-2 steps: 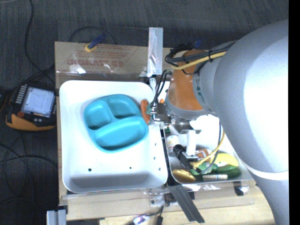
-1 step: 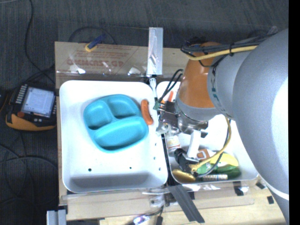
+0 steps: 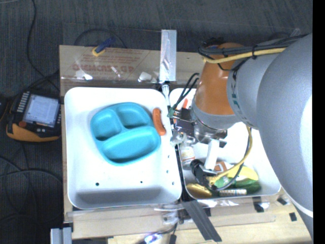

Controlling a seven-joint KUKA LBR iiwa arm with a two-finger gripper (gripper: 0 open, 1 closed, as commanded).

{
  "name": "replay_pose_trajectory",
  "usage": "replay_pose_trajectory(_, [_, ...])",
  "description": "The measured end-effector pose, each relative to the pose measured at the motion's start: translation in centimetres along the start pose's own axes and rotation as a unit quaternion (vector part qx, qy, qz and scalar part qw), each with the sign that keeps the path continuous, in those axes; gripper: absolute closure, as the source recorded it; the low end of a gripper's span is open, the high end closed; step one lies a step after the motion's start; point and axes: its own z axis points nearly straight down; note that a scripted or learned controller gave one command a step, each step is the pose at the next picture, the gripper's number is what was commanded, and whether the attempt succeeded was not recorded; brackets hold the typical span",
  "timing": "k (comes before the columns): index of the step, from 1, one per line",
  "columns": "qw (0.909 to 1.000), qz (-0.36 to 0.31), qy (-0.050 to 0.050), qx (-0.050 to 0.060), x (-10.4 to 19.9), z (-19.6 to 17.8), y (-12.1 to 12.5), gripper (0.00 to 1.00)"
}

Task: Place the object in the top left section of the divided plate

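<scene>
The gripper (image 3: 189, 145) hangs over the right bin (image 3: 264, 179); whether it is open or closed cannot be told. An orange object (image 3: 159, 121) lies beside the blue divided plate (image 3: 124, 132) in the left bin (image 3: 81, 182). The table (image 3: 122, 64) stands on dark carpet (image 3: 40, 29). No writing is legible.

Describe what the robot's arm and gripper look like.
The arm is bulky, rounded and light grey, with a glossy orange band above the wrist. A yellow cable and black cables run along its top. Below the band sits a silvery metal wrist section, then the gripper with pale parts, and a yellow-green cable loops nearby.
</scene>
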Motion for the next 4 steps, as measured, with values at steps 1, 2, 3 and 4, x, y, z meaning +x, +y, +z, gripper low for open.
replay_pose_trajectory(1, [0.9918, 0.128, 0.005, -0.003, 6.7, 13.2, -3.8, 1.0])
replay_pose_trajectory(2, [0.9994, -0.027, -0.01, 0.019, 8.4, 14.2, -1.0, 1.0])
replay_pose_trajectory(3, [1.0, -0.005, 0.0, -0.002, 16.9, 13.7, -4.2, 1.0])
replay_pose_trajectory(4, [0.9948, 0.101, -0.002, 0.008, 17.7, 13.3, -3.3, 1.0])
